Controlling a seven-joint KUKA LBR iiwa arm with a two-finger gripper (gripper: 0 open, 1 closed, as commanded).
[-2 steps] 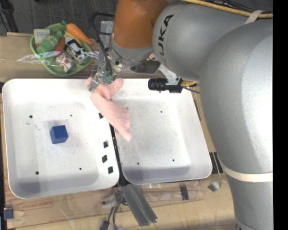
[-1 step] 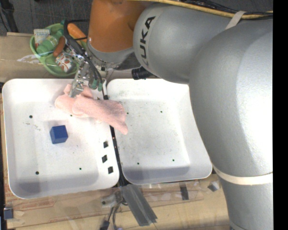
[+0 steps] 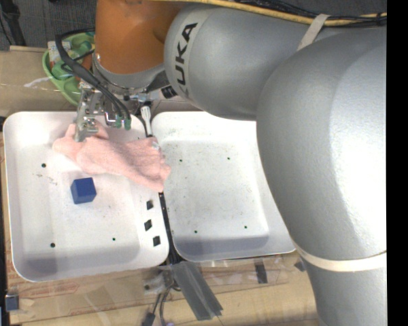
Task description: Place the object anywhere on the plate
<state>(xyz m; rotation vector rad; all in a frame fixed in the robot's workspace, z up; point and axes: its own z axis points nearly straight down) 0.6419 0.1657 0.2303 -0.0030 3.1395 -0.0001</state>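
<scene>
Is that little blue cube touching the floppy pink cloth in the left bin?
Apart. The camera view shows the small blue cube sitting alone, with a strip of bare white bin floor between it and the crumpled pink cloth above it.

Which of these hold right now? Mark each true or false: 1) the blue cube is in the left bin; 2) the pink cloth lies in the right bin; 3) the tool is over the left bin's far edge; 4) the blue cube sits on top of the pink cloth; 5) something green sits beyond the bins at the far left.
1) True. The blue cube rests on the floor of the left bin.
2) False. The pink cloth lies in the left bin, reaching toward the divider beside the right bin.
3) True. The tool is at the cloth's far end.
4) False. The cube sits apart from the cloth, nearer the camera.
5) True. A green object lies there.
</scene>
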